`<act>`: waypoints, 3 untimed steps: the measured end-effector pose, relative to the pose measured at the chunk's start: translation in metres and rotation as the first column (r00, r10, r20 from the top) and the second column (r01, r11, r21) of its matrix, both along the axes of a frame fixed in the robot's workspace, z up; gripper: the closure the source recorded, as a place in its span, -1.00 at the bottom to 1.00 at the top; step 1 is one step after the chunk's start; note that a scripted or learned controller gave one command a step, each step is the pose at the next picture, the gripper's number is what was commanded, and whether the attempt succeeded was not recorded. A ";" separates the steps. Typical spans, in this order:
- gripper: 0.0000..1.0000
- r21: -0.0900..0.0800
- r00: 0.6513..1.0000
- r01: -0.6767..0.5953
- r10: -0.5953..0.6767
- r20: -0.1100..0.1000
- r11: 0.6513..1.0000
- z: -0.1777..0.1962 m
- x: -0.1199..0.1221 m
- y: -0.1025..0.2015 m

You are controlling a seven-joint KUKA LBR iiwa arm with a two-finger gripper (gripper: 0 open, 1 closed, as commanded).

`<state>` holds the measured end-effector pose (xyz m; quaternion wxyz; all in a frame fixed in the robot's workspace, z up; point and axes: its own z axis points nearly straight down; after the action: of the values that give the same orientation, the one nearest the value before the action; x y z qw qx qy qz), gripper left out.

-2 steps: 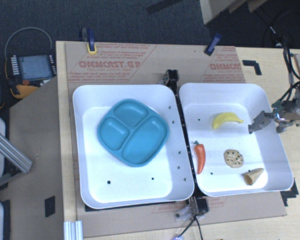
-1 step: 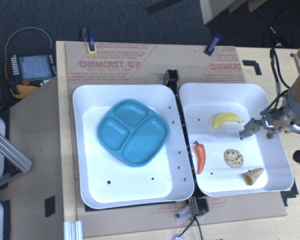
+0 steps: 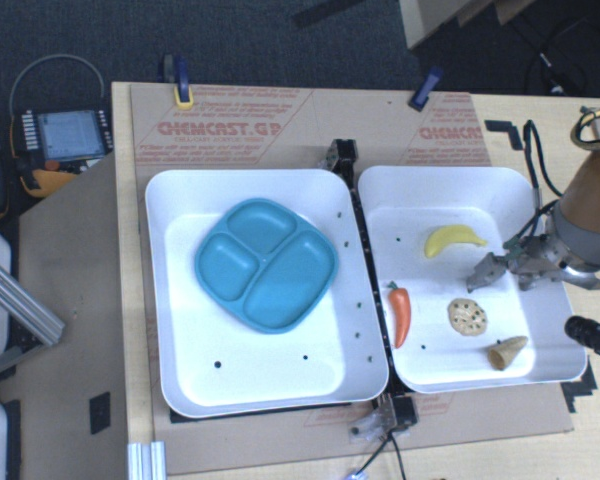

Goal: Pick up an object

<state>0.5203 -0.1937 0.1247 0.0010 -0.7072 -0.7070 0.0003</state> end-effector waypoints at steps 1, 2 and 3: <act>-1.00 0.001 1.000 0.000 0.000 -0.001 1.000 -0.042 0.000 0.001; 1.00 -0.001 1.000 0.000 0.000 0.003 1.000 -0.030 0.000 0.000; 1.00 -0.003 1.000 -0.001 0.001 0.004 1.000 0.014 0.008 0.000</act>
<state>0.5286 -0.1938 0.1382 -0.0013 -0.7070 -0.7072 -0.0001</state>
